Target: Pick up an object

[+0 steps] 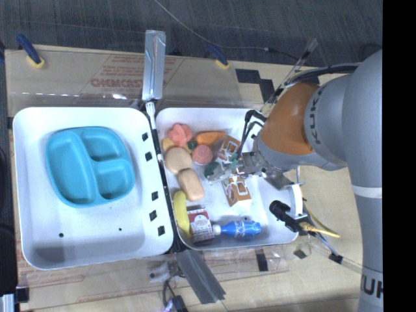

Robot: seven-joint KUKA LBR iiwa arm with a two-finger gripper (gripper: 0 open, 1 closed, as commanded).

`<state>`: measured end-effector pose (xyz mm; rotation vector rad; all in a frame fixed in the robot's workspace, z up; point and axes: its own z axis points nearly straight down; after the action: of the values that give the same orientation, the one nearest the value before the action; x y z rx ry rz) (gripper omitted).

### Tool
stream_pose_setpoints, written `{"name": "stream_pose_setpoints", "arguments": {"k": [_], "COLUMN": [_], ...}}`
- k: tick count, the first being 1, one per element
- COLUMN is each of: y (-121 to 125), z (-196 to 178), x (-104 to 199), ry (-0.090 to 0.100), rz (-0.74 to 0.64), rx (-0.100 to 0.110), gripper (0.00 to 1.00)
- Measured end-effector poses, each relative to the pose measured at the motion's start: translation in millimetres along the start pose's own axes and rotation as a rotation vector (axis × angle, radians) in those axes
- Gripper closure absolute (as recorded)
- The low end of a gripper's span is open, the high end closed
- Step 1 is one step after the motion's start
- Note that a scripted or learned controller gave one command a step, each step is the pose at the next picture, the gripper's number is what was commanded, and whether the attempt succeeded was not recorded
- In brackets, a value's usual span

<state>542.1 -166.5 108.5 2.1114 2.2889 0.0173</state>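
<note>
gripper [235, 166] low in right bin [276, 238] | blue tray [90, 164] in left bin [32, 174]

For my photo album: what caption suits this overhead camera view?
Robot arm reaching into the right bin of toy food, beside a blue divided tray in the left bin.

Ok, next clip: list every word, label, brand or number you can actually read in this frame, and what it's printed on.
"KU": the start of a maker's mark, cut off by the frame, on the grey arm.
Red printing on the cardboard sheet behind the bins: blurred, not readable.
Label on the blue bottle: too small to read.
Print on the red-and-white packet: too small to read.
Patterned snack packets: no legible text.
</note>
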Motion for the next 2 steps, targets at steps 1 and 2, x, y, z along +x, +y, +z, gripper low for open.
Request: {"name": "stream_pose_setpoints", "arguments": {"k": [1,2], "y": [5.6,5.7], "z": [-16.7,-16.3], "x": [-4.2,-3.2], "ry": [-0.012,-0.011], "rz": [-0.004,-0.005], "rx": [-0.019,-0.019], "gripper": [1.00,0.00]}}
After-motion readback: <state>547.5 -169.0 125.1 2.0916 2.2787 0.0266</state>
